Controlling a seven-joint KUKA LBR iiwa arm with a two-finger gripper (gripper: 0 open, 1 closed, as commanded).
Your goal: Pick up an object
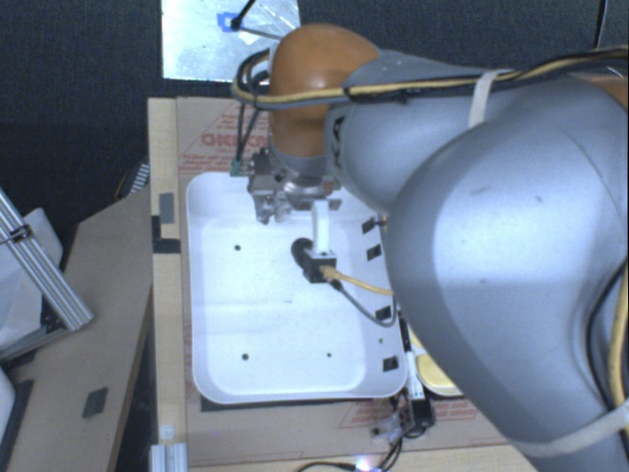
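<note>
In the camera view, the right half of the frame is taken up by the grey arm, which reaches across towards the upper centre. Its orange band is seen just above the wrist. Below that band the gripper is pointed downward over the upper edge of the white bin, which occupies the centre-left of the frame.

The tool is viewed from above and at a slant, and its lower end is small and partly shadowed. It therefore cannot be told whether it is open or closed. Nothing can be made out in its grasp, and contact with the bin floor cannot be judged either. A few small dark dots are scattered over the bin's pale floor.

At the lower right of centre, a pale yellow object is seen at the arm's lower edge, just beyond the right rim of the white bin. It is largely covered by the arm and possibly lies in the neighbouring bin, well apart from the gripper.

The white bin is set on a cardboard sheet printed in red. A silvery sheet is laid at the upper left of centre, against a dark backdrop.
</note>
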